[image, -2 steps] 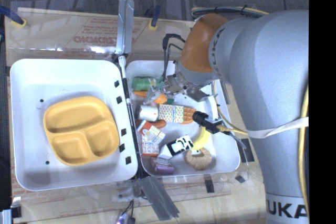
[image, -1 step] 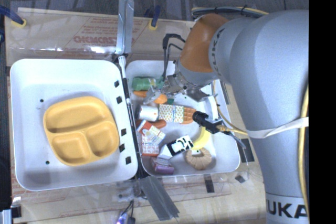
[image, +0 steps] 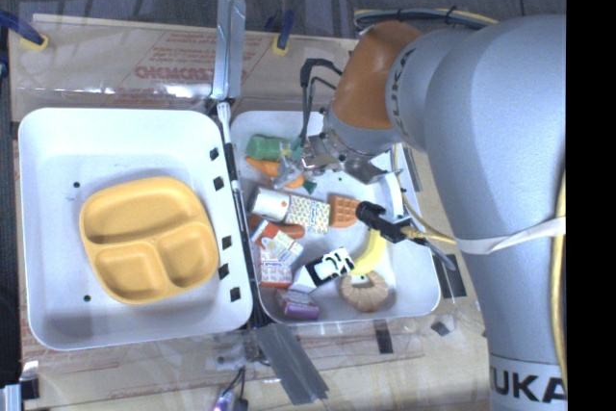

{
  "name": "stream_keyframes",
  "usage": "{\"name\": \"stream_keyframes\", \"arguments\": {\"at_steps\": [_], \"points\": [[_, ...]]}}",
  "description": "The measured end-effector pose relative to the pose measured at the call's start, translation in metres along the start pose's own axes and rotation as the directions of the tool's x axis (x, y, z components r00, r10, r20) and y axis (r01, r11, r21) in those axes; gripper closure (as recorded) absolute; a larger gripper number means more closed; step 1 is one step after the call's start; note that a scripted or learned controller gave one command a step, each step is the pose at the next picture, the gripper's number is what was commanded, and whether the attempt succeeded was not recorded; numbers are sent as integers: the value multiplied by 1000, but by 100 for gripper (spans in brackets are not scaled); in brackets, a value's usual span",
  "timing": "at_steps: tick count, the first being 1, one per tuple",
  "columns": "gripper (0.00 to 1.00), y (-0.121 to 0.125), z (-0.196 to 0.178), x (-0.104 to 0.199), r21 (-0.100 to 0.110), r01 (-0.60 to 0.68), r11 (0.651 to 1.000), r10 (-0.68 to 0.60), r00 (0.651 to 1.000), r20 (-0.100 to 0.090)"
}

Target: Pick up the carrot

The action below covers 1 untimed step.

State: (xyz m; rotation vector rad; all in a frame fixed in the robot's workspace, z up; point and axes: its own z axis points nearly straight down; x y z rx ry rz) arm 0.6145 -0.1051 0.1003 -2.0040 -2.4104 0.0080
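Note:
The carrot (image: 263, 167) is a small orange piece with a green leafy top (image: 266, 147). It lies at the upper left of the right bin (image: 421, 300), near the wall between the bins. My gripper (image: 310, 158) hangs low over the bin just right of the carrot, close to or touching the clutter there. The arm's orange band (image: 371, 82) and grey body cover the bin's upper right. Nothing can be made out in the gripper's hold.
Crowded in the right bin are a white cylinder (image: 271, 203), a patterned packet (image: 310, 210), a waffle (image: 343, 209), a banana (image: 371, 251), a doughnut (image: 366, 293) and small boxes (image: 276, 260). The left bin (image: 58, 140) holds a yellow divided tray (image: 146, 236).

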Motion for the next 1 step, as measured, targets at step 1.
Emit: {"name": "stream_keyframes", "arguments": {"at_steps": [1], "points": [[100, 45, -111, 16, -8, 26, 1000, -26, 1000, 2]]}}
